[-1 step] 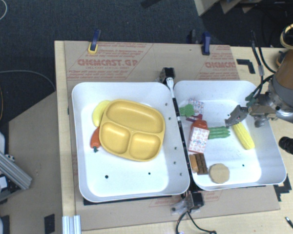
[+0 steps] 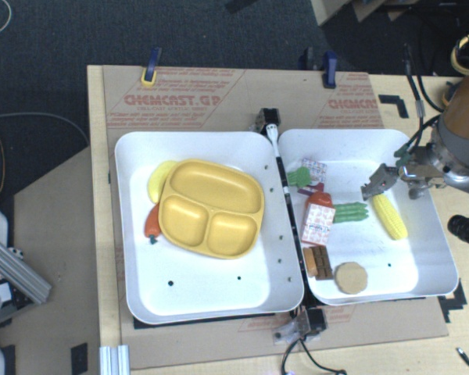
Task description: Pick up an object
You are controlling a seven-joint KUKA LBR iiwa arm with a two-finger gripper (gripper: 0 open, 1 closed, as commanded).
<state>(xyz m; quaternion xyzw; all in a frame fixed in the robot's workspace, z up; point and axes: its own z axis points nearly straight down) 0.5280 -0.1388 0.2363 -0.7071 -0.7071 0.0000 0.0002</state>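
The right bin [image 2: 430, 268] holds several toy foods: a yellow corn cob [image 2: 391, 216], a green pod [image 2: 350, 212], a red and white packet [image 2: 319, 219], a brown bar [image 2: 318, 262], a round tan cookie [image 2: 351, 277], a green piece [image 2: 299, 179] and a small wrapped packet [image 2: 315, 168]. My gripper [image 2: 395, 187] hangs over the right half of this bin, just above the upper end of the corn cob. Its fingers are spread open and nothing sits between them.
The left bin [image 2: 133, 209] carries a yellow divided tray [image 2: 211, 208], with a yellow piece [image 2: 160, 180] and an orange-red pepper [image 2: 152, 223] tucked at its left side. A black divider strip [image 2: 285, 209] runs between the bins. Cables hang at the right by the arm.
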